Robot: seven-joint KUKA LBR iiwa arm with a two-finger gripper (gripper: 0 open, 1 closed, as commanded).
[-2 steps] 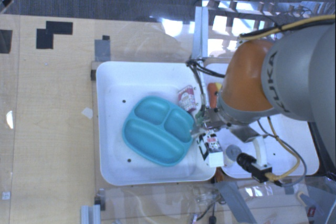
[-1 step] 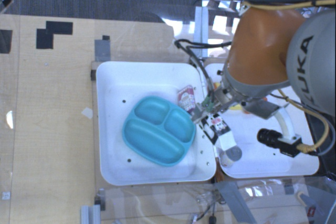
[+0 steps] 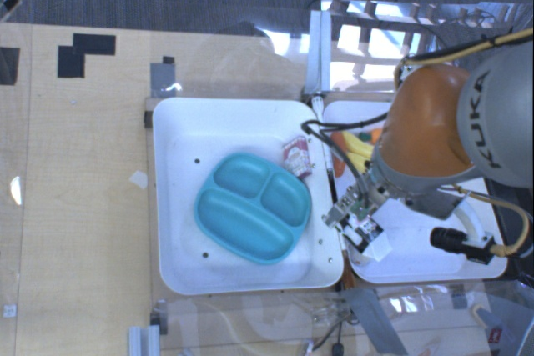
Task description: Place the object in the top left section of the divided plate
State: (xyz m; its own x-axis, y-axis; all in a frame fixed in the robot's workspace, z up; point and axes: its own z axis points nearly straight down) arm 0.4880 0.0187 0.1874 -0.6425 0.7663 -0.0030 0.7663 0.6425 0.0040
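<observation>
Blue divided plate (image 3: pixel 253 207) sits tilted in the left white bin (image 3: pixel 175 179). A small red-and-white packet (image 3: pixel 296 156) lies just beside the plate's upper right edge, near the bin wall, not on the plate. Claw (image 3: pixel 357 223) hangs over the divider between the bins, at the right bin's (image 3: pixel 417 258) left edge; can't tell its state or whether it grasps anything. Arm's orange band (image 3: pixel 421 125) covers much of the right bin; yellow and orange items (image 3: pixel 357 144) peek out beneath it. Wooden worktop (image 3: pixel 75 204) on the left.
</observation>
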